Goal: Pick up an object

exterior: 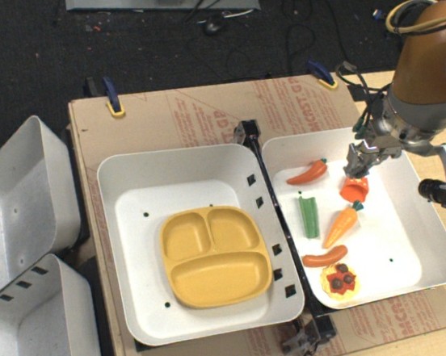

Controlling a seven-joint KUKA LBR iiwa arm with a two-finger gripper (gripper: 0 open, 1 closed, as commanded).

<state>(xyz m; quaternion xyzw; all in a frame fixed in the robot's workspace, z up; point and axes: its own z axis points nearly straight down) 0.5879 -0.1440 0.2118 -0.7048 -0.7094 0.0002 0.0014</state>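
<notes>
Just below the hand (360,165) lies a red pepper (354,189).

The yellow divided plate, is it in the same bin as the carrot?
No, the yellow divided plate lies in the left bin, while the carrot lies in the right bin among the other toy foods.

Two white bins, the left bin (127,251) and the right bin (427,244), look like smooth, slightly glossy moulded plastic. A yellow divided tray (215,255) has a matt plastic surface. The toy foods, among them a carrot (342,225), a red chili pepper (308,173) and a green stick (309,215), look like smooth plastic. The desk (198,115) is covered in matt brown printed cardboard.
</notes>
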